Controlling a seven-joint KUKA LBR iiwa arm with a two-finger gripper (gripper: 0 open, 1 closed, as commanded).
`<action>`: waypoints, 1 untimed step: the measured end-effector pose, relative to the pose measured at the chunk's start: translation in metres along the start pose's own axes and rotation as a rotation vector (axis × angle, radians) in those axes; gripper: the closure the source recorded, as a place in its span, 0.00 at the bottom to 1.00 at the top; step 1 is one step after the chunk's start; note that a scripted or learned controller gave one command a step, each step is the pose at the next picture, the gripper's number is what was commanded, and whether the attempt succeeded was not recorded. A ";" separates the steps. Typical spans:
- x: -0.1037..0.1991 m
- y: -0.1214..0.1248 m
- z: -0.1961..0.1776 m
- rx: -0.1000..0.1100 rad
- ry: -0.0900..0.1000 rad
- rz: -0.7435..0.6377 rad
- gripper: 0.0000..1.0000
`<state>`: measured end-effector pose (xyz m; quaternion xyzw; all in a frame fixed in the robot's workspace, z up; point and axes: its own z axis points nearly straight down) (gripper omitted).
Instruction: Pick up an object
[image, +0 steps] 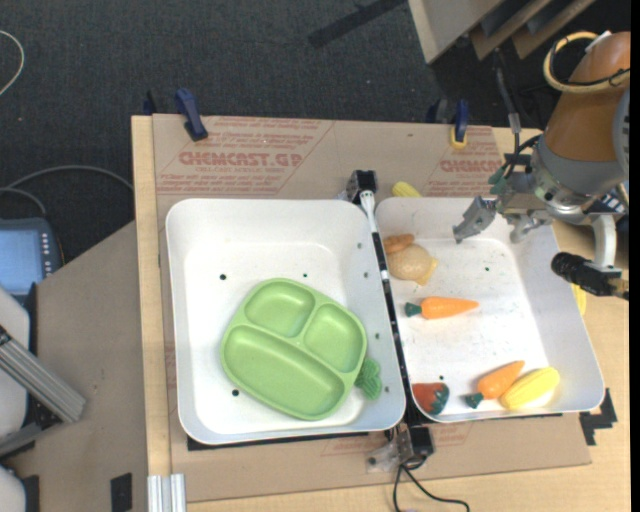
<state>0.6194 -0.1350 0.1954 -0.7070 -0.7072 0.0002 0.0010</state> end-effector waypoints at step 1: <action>0.030 -0.052 0.057 0.009 0.003 0.001 0.00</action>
